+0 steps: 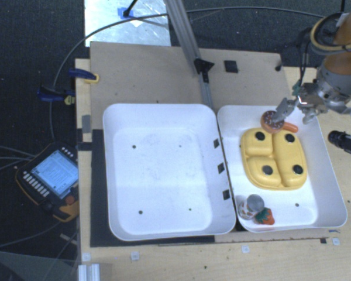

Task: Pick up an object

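We see a big, smooth yellow tray (274,158) with four dark dots lying flat in the right bin (324,180). At its twelve o'clock sits a small round donut (272,120). The claw (296,106) hangs just beside the donut; we cannot tell its state.

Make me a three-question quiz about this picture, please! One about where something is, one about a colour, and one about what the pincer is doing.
1. Which bin holds the big yellow tray?
A. left bin
B. right bin
C. neither bin

2. What colour is the long thin thing beside the round patterned toy?
A. orange
B. blue
C. green

3. Where is the pincer?
A. over the left bin
B. over the handheld screen
C. at the right bin's far edge, by the round patterned toy

Answers:
1 B, the tray lies in the bin nearer the arm.
2 A, it is orange against the white.
3 C, it hangs near the tray's top corner, right by that toy.
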`<state>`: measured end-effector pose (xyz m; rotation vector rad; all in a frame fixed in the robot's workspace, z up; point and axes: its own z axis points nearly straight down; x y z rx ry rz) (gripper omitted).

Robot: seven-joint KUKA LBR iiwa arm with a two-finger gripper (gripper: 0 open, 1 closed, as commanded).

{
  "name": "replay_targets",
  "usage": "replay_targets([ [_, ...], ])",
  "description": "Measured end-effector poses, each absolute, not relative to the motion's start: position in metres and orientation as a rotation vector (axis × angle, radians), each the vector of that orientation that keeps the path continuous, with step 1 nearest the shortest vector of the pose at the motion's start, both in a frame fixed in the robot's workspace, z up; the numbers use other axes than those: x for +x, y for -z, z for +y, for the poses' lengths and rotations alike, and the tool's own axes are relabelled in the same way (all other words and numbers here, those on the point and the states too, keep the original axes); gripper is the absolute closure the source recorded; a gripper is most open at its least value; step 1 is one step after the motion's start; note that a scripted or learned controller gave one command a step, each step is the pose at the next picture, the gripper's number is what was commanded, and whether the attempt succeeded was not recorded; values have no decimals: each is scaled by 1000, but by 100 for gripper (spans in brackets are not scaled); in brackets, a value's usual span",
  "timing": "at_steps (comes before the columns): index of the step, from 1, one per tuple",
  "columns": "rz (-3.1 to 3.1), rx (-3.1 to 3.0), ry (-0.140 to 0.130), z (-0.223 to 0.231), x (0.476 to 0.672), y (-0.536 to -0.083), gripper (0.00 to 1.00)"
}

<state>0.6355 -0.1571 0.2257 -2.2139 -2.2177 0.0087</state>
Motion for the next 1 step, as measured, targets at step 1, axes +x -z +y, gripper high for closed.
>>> replay_targets([
  [1,-2227,-2218,2,-157,638,-233,0],
])
